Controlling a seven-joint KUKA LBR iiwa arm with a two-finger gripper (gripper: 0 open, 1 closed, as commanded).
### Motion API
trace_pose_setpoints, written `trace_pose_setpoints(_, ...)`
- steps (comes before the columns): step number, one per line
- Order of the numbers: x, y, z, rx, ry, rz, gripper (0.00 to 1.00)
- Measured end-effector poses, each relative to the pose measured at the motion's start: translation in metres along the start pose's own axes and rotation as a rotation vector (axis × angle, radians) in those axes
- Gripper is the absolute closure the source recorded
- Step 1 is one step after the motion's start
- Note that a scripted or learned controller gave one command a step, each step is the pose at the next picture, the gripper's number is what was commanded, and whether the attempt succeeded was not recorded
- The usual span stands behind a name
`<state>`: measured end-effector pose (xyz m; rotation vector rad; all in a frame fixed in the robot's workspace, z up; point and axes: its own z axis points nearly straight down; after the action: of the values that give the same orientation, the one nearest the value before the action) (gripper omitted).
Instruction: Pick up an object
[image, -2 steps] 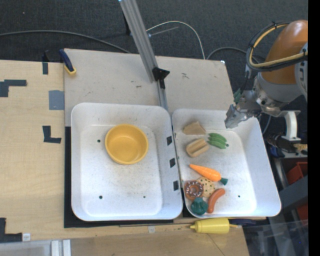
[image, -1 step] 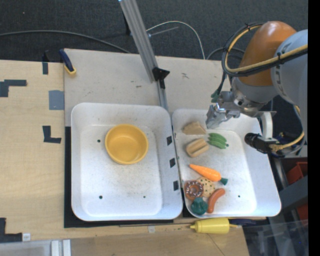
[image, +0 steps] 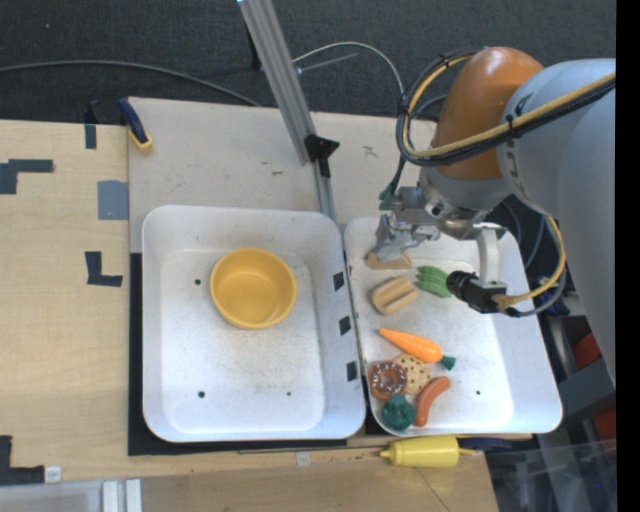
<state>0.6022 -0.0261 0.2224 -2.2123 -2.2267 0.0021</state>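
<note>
My gripper hangs low over the far end of the right bin, right above a small tan block.

That tan block lies flat against the bin's far-left corner, just under my fingertips; whether my fingers are spread or pressed together I cannot tell, and nothing shows between them. Just beside the block, nearer the camera, lies a bread roll, with a green vegetable touching its right side. Further down the bin sits a carrot, then a cluster of a chocolate doughnut, a cracker-like piece, a sausage and a dark green piece. A yellow bottle lies on the bench just outside the near rim. In the left bin stands a yellow bowl, upright, well apart from everything else.
</note>
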Motion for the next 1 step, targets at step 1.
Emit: trace_pose_setpoints(1,0.0637,0.0037,-0.005,-0.002,0.001,-0.002,1.0)
